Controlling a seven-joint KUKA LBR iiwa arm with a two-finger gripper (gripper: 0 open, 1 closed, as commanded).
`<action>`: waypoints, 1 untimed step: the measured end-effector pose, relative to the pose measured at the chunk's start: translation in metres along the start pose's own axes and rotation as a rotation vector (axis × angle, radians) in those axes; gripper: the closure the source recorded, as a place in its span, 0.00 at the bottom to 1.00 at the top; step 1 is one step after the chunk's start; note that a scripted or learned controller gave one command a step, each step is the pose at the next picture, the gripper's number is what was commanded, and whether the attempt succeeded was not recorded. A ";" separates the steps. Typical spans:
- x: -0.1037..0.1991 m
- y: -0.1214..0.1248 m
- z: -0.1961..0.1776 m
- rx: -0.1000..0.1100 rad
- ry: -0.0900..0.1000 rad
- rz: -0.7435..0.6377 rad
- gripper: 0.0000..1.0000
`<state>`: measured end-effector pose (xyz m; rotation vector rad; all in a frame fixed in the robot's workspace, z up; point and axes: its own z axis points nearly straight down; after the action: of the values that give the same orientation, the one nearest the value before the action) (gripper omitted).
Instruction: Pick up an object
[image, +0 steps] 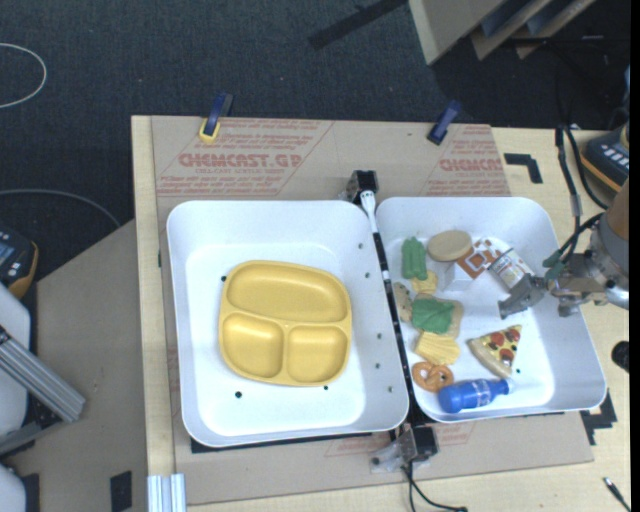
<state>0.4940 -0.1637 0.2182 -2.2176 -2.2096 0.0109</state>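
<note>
so the gripper (520, 298) hangs over the right bin (560, 385) near its right side, w/ nothing between its fingers; can't tell if they're spread or closed. just below it lies a pizza slice (498, 349), then a blue bottle (473, 394) and a pretzel (432, 376). left bin (190, 330) has a yellow tray (285, 322).

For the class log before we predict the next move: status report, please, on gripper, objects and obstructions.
Gripper low over right bin, nothing seen between fingers. Pizza slice toy nearest, just below it. Jar and packet crowd the upper side.
</note>
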 end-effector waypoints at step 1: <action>0.000 0.003 -0.006 -0.013 -0.003 -0.003 0.00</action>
<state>0.4969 -0.1635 0.2243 -2.2216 -2.2213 0.0000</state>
